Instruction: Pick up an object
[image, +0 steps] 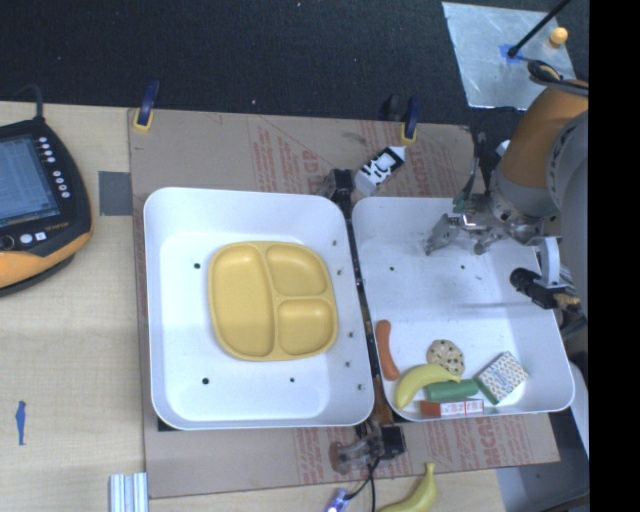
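My gripper (459, 240) hangs over the far part of the right bin (470, 290), its fingers spread open with nothing between them. Small objects lie along that bin's near edge, well apart from the gripper: an orange-red sausage-shaped piece (383, 347), a speckled cookie (445, 355), a yellow banana (424, 380), a green stick (458, 392) above a red-and-white one (452, 408), and a small patterned box (502, 377).
The left bin (180, 330) holds a yellow divided plate (272, 298). A second banana (420, 490) lies on the bench in front of the bins. A control pendant (30, 205) rests at the far left. A black-and-white item (380, 168) sits behind the bins.
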